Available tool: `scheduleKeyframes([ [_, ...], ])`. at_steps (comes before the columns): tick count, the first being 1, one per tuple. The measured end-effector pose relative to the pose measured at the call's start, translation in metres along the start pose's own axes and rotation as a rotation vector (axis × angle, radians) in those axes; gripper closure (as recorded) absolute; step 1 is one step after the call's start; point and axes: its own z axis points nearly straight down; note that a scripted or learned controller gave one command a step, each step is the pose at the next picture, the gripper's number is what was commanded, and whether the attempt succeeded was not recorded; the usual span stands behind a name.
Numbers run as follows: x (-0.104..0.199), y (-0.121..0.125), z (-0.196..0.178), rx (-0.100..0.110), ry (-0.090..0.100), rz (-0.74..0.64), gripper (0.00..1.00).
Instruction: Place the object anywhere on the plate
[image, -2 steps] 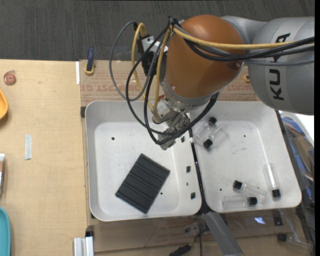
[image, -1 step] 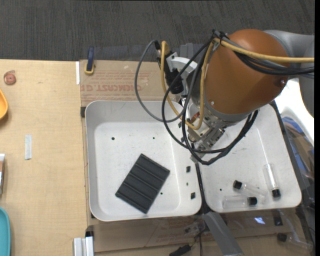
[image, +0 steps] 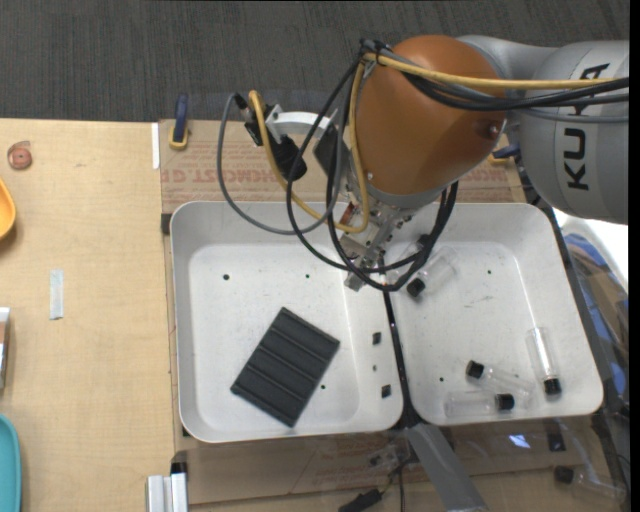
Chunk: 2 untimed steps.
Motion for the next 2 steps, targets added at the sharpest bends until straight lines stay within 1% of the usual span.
scheduleKeyframes([
  [1, 0.007, -0.086, -0.076, 0.000, 0.000, -0.365, 1.00],
  [2, 0.023, -0.132, -0.090, 0.001, 0.001, -0.183, 1.00],
])
